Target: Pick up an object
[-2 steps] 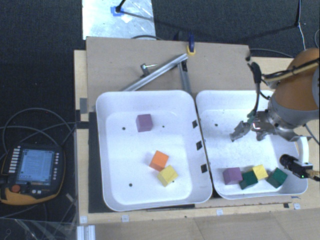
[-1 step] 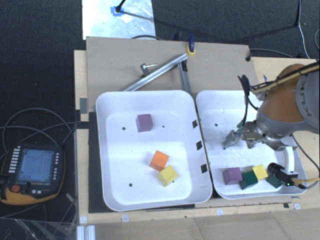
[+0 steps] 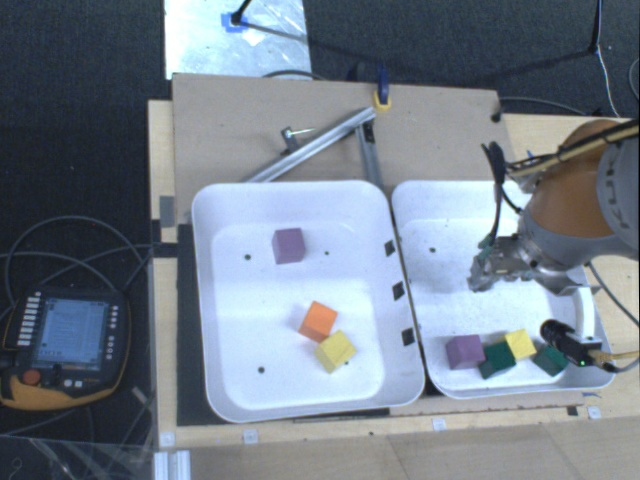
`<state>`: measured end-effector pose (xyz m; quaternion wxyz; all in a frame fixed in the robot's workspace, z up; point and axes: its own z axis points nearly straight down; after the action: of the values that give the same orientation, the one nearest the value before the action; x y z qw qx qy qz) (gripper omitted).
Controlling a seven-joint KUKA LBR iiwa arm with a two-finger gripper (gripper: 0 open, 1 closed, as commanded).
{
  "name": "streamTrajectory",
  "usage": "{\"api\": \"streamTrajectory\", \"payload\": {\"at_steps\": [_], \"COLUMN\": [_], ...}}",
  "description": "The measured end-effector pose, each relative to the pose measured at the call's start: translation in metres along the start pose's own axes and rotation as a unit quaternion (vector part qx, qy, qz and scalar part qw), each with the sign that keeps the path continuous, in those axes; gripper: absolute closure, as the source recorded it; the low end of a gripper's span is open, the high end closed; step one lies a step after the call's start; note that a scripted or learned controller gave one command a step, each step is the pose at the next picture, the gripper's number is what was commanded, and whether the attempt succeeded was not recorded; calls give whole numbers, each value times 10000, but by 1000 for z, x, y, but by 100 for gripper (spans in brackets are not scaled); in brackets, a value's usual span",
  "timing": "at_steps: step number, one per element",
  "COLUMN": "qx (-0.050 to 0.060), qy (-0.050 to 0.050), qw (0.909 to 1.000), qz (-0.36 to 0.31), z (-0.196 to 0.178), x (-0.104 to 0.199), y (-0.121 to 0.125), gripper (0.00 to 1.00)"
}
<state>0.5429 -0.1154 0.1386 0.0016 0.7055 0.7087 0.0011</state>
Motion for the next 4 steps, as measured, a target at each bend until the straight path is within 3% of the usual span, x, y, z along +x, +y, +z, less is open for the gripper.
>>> {"api": "streamTrajectory", "payload": {"at_steps": [2, 4], "qx": [-20, 15], "qy": [-5, 16], "qw": [10000, 10000], "qz": [-1, -29], "z": [-115, -99], "x": [-2, 113], "y": [3, -3], "gripper": [100, 100]}}
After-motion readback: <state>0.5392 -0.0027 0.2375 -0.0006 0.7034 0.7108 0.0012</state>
